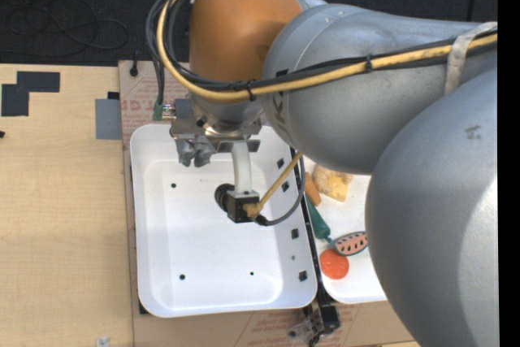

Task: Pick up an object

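The tool hung low over the left bin, whether clenched or released I could not tell, while the orange ball and watermelon slice lay in the right bin, likelier pickings.

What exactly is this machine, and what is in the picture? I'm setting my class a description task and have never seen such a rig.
This is a robot arm, grey with an orange band, reaching in from the right. One fixed camera looks down on the bench from above, at a slant. The gripper, the arm's two-finger hand, hangs over the left white bin. The right bin holds small things: an orange ball, a watermelon slice, a green piece and a pale yellow lump. Nothing can be seen held in the gripper.
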Controlling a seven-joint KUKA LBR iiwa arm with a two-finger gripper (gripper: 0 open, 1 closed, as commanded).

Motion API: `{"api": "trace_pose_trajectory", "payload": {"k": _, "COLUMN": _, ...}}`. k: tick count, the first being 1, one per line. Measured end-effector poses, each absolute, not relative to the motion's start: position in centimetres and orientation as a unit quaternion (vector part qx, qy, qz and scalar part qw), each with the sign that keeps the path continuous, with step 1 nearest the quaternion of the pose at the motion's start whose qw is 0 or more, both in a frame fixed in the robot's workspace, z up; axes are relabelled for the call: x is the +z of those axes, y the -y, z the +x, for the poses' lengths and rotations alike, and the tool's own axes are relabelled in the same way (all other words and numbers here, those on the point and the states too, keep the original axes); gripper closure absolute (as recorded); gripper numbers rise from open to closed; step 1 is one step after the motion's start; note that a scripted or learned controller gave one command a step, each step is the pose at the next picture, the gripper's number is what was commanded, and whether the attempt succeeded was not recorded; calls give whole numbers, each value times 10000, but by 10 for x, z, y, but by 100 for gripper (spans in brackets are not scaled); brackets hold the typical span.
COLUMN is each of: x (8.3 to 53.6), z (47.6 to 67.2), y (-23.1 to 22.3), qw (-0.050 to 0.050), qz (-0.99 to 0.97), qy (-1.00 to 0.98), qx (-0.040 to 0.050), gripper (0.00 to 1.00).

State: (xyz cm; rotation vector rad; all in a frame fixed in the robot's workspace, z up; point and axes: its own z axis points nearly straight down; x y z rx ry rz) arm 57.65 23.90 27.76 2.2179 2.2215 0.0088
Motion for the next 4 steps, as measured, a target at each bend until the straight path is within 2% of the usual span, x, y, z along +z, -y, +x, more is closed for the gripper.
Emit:
{"api": "trace_pose_trajectory", "payload": {"k": 1, "x": 233, "z": 559, "y": -242, "qw": -20, "qz": 7072, "qy": -7070, "qx": -43, "gripper": 100}}
{"api": "trace_pose_trajectory", "payload": {"k": 2, "x": 191, "z": 555, "y": -243, "qw": -19, "qz": 7072, "qy": -7070, "qx": -46, "gripper": 100}}
{"api": "trace_pose_trajectory", "payload": {"k": 3, "x": 258, "z": 565, "y": -242, "qw": 3, "qz": 7070, "qy": -7072, "qx": 8, "gripper": 100}}
{"api": "trace_pose_trajectory", "payload": {"k": 4, "x": 291, "z": 538, "y": -222, "qw": -7, "qz": 7084, "qy": -7058, "qx": -10, "gripper": 100}}
